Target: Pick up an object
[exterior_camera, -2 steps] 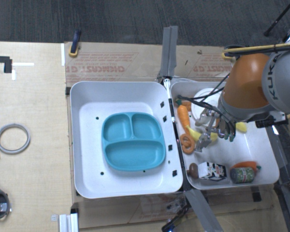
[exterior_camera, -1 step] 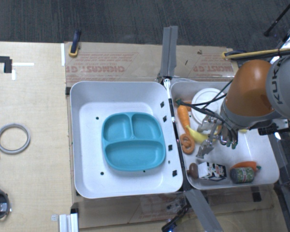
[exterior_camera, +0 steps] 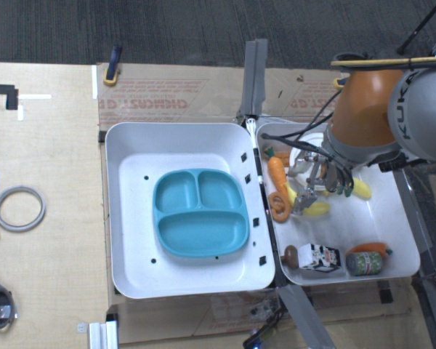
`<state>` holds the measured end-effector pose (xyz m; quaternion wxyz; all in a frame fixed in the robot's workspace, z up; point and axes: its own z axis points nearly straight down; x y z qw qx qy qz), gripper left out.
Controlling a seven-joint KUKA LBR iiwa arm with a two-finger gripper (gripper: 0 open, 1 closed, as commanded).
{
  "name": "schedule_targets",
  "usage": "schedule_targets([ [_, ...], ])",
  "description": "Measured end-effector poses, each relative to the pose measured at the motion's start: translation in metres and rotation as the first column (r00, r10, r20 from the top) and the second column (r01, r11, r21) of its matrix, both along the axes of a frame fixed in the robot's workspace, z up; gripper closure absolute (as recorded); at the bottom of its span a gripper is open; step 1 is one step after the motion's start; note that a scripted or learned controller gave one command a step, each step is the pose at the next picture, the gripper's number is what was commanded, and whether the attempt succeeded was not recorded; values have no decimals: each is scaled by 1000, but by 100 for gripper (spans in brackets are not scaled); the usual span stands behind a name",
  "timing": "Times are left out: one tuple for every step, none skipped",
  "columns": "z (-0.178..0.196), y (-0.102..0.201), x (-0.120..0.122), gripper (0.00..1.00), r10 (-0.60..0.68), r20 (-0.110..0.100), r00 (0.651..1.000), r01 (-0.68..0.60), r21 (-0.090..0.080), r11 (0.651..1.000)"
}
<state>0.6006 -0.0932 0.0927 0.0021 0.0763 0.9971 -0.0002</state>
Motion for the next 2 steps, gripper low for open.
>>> schedule_targets([
  [0, -93, -9, 0, -26, 0, 1000, 26, 0, 1000],
  [11, -93, -7, 100, -24, 5, 1000, 24, -1, 1000],
])
